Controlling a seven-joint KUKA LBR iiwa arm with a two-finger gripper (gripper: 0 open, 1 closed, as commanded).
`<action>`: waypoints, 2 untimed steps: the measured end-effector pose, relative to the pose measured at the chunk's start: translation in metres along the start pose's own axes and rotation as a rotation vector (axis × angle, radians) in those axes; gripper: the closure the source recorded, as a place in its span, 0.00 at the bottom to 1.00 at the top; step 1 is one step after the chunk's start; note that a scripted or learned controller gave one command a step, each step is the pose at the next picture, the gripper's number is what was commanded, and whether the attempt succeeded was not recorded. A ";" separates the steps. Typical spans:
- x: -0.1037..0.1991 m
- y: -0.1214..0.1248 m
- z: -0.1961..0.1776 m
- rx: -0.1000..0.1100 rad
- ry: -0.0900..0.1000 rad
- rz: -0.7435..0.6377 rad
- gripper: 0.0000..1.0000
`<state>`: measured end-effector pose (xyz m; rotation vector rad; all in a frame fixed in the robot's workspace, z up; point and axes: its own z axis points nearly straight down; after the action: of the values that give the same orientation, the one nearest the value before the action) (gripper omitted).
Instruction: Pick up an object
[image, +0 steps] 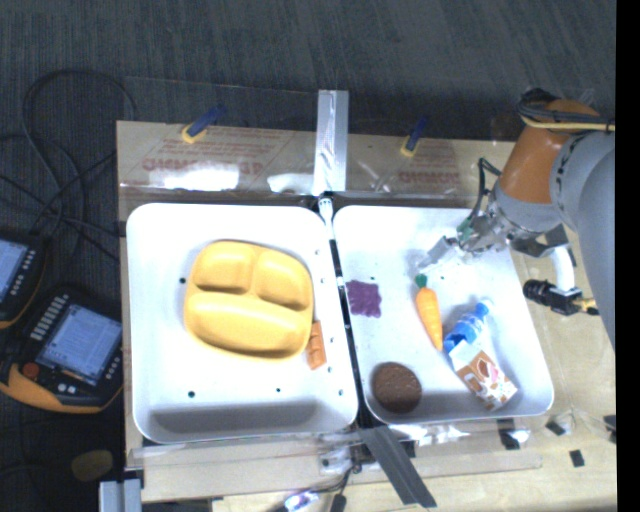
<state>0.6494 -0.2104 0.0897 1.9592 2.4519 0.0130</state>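
My gripper (434, 253) hangs over the back of the right bin (535, 345), reaching in from the upper right. It sits just above the green top of an orange carrot (429, 314), which lies lengthwise in the middle of that bin. I see nothing held in it. To the carrot's right lie a blue-and-white bottle (467, 326) and a small printed carton (486, 378). A purple bunch of grapes (363, 297) rests near the bin's left wall, and a round brown cookie (397, 385) sits at the front.
The left bin (150, 400) holds a large yellow divided tray (249, 298) with a small orange piece (316, 347) against its right side. A divider rim (340, 300) separates the bins. Handheld pendants and cables lie on the floor at left.
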 end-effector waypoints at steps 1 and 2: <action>0.053 0.032 -0.046 0.009 -0.005 -0.132 0.00; 0.037 -0.018 0.001 0.001 -0.007 -0.330 0.00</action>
<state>0.6238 -0.1786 0.0887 1.5270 2.7351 0.0037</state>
